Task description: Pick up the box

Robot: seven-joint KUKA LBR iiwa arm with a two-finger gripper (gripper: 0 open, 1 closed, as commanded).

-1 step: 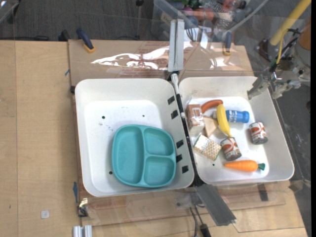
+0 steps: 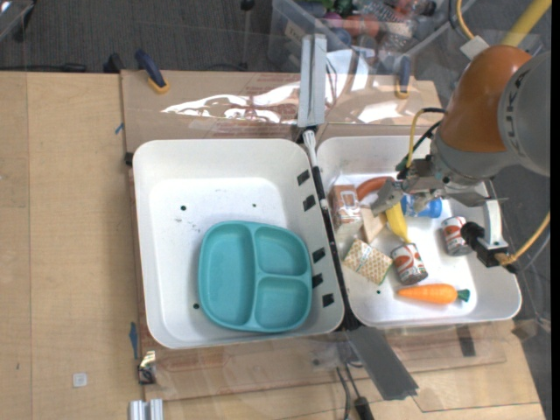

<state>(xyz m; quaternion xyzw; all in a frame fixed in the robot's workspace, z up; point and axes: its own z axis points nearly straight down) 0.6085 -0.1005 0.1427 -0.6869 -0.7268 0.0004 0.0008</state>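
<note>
Box point(image 2: 367, 262), a small flat carton with a tan diamond pattern, lies tilted at the lower left of the right-hand bin point(image 2: 503, 300), just beside a squat printed can point(image 2: 408, 263). A glossy orange carrot point(image 2: 429, 294) with a green tip rests below them, a yellow banana point(image 2: 398, 221) above. The arm's jaws point(image 2: 391, 196) hang over the banana, right of centre frame; whether they are apart cannot be told. A smooth teal divided plate point(image 2: 255, 276) sits in the left bin point(image 2: 162, 182) on the wooden tabletop point(image 2: 61, 234).
</note>
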